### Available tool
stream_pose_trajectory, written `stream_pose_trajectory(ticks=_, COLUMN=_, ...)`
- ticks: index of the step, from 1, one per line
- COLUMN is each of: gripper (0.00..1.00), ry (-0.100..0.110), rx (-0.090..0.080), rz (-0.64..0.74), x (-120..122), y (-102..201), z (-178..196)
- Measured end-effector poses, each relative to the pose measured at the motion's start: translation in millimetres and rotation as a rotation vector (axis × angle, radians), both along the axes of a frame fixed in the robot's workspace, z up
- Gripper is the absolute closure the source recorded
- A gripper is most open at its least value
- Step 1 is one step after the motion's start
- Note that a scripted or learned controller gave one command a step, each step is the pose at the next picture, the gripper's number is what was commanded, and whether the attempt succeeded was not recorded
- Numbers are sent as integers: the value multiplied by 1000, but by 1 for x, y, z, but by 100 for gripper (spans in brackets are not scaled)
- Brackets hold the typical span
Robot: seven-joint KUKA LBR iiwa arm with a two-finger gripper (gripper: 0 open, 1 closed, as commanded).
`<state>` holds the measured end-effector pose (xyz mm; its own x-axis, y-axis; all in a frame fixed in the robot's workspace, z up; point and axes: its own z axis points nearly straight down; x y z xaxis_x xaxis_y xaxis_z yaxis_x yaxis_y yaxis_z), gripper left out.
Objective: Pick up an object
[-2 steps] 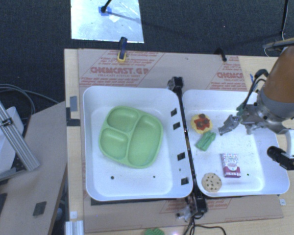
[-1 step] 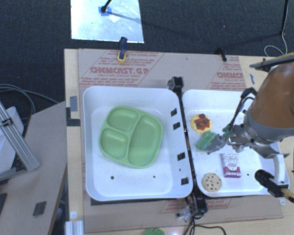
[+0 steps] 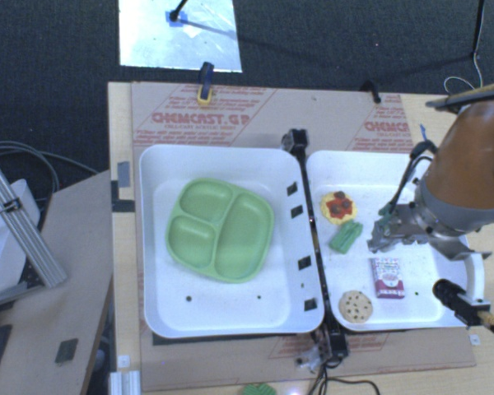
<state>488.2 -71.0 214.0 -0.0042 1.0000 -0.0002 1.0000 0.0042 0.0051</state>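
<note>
One arm (image 3: 469, 167) bends low over the right bin (image 3: 329, 167); gripper (image 3: 382, 235) beside green piece (image 3: 345, 237).

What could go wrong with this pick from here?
1. The tool sits close between the green rectangular toy piece and the small pink-and-white carton; a descent could nudge either instead of gripping it.
2. Both lie flat on the right white bin floor, so the grip may well slip off.
3. The round red-and-yellow toy pizza lies just beyond the green piece and could get bumped.
</note>
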Motion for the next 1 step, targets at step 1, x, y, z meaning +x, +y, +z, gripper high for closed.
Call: stream_pose_trajectory(ticks=1, gripper=100, ry=7, rx=3, rz=4, x=-2, y=52, z=-31)
